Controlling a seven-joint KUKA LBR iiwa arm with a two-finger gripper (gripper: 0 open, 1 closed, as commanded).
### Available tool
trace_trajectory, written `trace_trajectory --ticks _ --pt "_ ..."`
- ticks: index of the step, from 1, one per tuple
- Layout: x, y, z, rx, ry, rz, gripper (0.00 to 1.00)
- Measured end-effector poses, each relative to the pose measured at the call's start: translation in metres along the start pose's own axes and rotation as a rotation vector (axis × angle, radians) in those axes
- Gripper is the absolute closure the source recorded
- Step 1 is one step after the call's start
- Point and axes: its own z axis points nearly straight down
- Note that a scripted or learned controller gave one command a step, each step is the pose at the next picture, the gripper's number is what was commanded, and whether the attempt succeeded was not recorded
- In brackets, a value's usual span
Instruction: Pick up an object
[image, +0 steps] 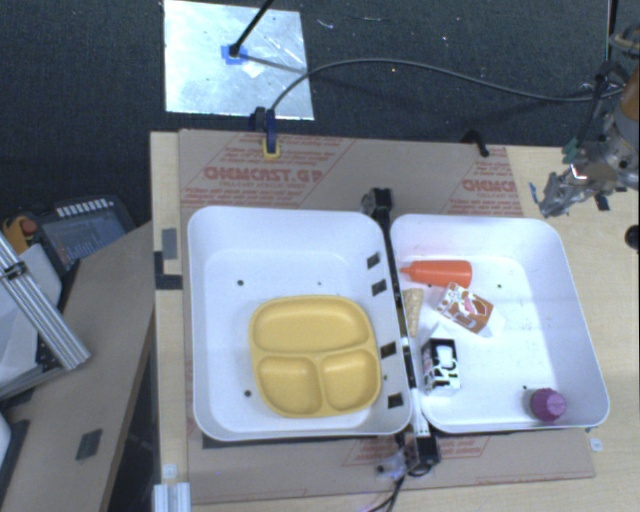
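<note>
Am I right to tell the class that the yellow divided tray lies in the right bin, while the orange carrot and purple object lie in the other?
Not quite. The camera view shows the yellow divided tray in the left bin, not the right. The orange carrot and the purple object lie in the other, the right bin.

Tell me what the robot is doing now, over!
Gripper up at the right, outside the bins, nothing seen in it. Orange carrot, snack packet, purple thing waiting in right bin. Nothing blocking.
</note>
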Motion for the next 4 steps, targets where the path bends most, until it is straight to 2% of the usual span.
trace_trajectory --ticks 1,4 --pt "0.052 -0.001 0.015 0.009 0.004 -0.002 1.0" --pt "0.21 -0.015 0.045 0.01 0.006 -0.003 1.0"
